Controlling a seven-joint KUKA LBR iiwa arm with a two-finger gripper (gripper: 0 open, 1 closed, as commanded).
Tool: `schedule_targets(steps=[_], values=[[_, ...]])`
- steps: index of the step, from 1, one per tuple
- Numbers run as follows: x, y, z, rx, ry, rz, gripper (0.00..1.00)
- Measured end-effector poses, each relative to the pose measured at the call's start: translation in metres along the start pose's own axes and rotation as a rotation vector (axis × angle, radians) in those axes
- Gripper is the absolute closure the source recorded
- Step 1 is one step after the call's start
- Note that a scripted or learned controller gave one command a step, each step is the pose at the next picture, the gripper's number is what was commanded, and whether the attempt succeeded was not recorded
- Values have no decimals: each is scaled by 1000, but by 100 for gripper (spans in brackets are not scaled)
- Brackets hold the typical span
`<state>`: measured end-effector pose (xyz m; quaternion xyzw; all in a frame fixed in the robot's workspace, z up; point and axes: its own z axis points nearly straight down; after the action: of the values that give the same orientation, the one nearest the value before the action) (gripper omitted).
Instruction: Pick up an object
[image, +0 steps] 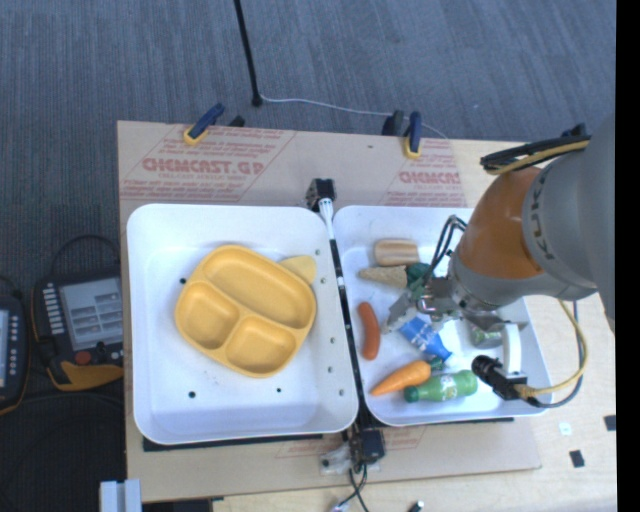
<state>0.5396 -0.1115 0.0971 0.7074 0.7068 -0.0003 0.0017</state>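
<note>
Objects for picking lie in your right bin (545, 352): a smooth orange carrot (402, 377) with a pointed tip, a glossy green bottle (444, 387) lying just beside it, a red sausage (369, 330), a tan bread roll (396, 251), a pale cone (381, 275) and a crumpled blue packet (425, 337). Your gripper (425, 297) is low over the middle of this bin, just above the blue packet, under the grey arm with its orange band. I cannot tell if its jaws are apart or together, because the wrist hides them. In the left bin (155, 300) you see a yellow plastic tray (245, 308) with three rounded compartments, and a yellow piece (299, 266) touches its far edge.
</note>
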Motion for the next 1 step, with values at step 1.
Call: schedule_targets(steps=[1], values=[[-1, 1, -10, -3, -2, 0, 100]])
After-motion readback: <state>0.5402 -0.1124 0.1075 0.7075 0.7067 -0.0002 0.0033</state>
